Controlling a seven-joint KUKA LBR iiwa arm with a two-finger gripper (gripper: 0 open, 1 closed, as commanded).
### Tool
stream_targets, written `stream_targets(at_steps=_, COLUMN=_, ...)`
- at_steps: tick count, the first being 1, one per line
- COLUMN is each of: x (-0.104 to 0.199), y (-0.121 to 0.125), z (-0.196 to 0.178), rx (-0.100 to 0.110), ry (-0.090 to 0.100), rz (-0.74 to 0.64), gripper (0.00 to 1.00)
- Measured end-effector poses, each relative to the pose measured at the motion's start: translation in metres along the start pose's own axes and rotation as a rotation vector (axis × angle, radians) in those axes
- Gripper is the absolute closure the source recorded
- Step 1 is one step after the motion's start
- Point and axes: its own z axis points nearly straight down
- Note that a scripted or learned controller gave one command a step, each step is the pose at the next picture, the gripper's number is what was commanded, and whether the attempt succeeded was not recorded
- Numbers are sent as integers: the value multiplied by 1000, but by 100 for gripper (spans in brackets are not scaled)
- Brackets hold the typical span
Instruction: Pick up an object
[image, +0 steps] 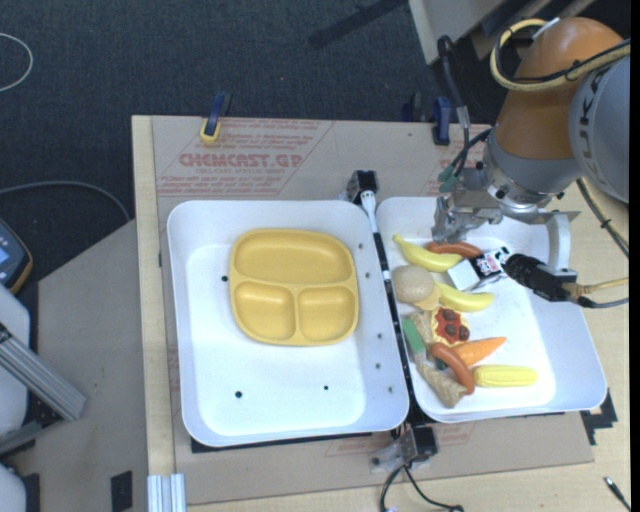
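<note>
Camera view: note that the gripper (458, 222) hangs low over the far end of the right bin (570, 350), just above a banana (425, 255) and a red pepper (457, 248). You cannot tell its opening or whether it holds anything. The toy food lies heaped together, probably dumped loose for grasp attempts. The left bin (200, 370) holds a yellow divided tray (294, 285).

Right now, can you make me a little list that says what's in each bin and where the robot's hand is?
left bin: a yellow tray with three sections, nothing on it
right bin: a pile of toy food, with two bananas, a carrot, a corn cob and a pizza slice
gripper: low over the far end of the right bin, by the upper banana
holding something: cannot tell
</note>
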Motion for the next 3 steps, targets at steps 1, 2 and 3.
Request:
stream_targets(at_steps=1, x=49, y=30, z=7, rx=0, ry=0, rz=0, gripper=100)
stream_targets(at_steps=2, x=105, y=38, z=18, rx=2, ry=1, rz=-1, gripper=100)
stream_targets(at_steps=3, x=100, y=43, z=-2, rx=0, ry=0, rz=3, gripper=100)
